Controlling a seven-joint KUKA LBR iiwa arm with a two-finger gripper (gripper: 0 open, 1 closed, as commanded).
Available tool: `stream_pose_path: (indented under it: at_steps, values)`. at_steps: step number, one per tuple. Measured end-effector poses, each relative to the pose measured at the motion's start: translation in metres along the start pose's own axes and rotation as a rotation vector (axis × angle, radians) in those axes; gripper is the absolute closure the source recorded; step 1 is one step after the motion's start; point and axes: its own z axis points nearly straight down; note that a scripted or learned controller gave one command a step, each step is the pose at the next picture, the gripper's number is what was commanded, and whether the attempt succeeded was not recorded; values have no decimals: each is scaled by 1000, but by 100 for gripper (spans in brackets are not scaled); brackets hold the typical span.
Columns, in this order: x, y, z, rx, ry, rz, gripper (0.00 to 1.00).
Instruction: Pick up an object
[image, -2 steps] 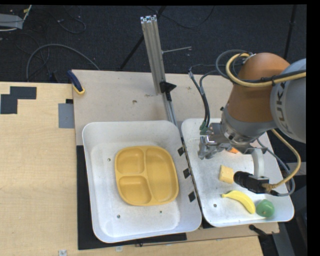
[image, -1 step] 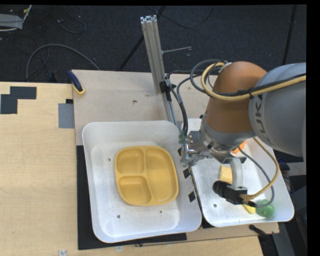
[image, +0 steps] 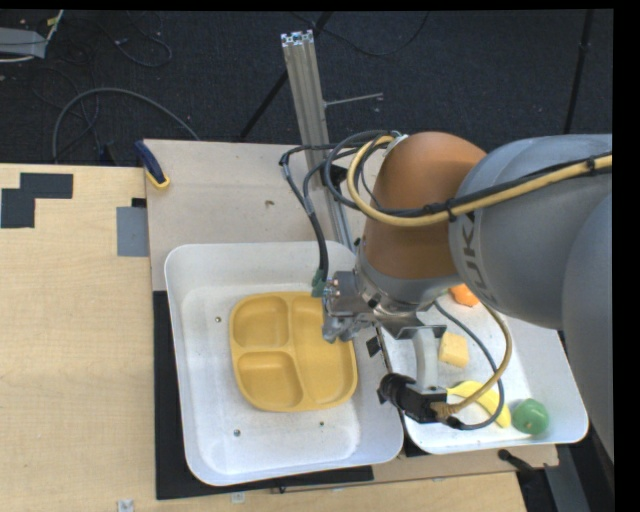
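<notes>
The arm's gripper (image: 338, 322) hangs at frame center over the right edge of a yellow tray (image: 290, 352) lying in the left bin (image: 200, 400); its grip cannot be told. Small toys sit lower right.

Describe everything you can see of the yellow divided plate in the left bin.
The yellow divided plate is a rounded-square tray with three compartments, two smaller ones along its upper side and a wider one below, separated by raised ridges. It looks like matte plastic. It lies flat and face up on the floor of the left white bin, near that bin's right side. Its compartments appear to hold nothing. The arm's pincer sits over its upper right edge, hiding that corner; whether it touches the plate cannot be told.
</notes>
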Motion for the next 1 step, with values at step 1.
stream_pose_path:
  at_steps: [1]
  values:
    - [-2,0,0,-1,-1,3,0]
